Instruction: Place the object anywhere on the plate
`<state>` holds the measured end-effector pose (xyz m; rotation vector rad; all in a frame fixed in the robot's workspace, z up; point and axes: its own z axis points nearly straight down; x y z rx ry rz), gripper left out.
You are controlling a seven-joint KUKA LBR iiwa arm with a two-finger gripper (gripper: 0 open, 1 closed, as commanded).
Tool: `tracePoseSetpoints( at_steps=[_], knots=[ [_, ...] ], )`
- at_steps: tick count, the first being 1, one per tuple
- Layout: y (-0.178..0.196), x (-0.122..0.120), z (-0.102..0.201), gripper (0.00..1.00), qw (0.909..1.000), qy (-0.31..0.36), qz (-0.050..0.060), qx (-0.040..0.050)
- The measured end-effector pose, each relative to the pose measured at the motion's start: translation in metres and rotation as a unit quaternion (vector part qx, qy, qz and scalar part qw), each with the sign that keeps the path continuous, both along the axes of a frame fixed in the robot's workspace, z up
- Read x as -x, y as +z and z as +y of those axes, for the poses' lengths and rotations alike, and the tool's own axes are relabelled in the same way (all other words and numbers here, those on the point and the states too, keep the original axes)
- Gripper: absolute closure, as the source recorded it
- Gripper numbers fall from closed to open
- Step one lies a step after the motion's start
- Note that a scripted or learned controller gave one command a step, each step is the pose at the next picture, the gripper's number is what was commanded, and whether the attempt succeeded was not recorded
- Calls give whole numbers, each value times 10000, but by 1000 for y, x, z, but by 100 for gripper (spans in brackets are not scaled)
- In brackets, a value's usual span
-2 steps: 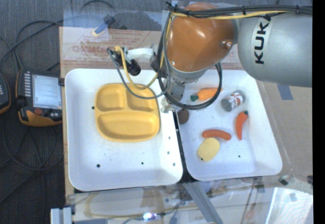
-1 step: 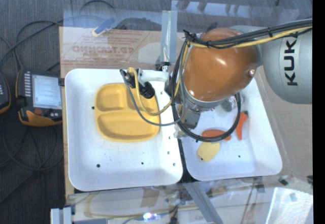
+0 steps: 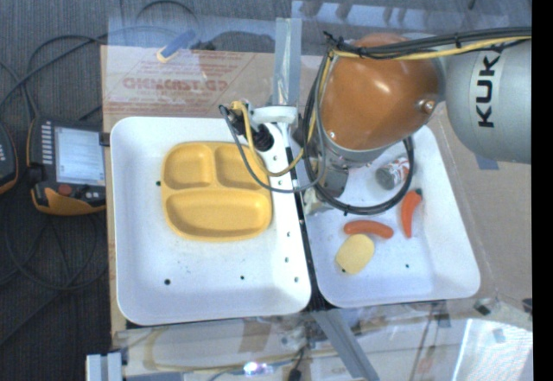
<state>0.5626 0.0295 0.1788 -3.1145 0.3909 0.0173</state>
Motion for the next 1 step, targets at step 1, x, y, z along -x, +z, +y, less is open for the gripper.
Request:
tracePoseSetpoints(
  at_steps=[1],
  knots=[
    [1,8,71,100,9997,234,-4,-10]
  ],
)
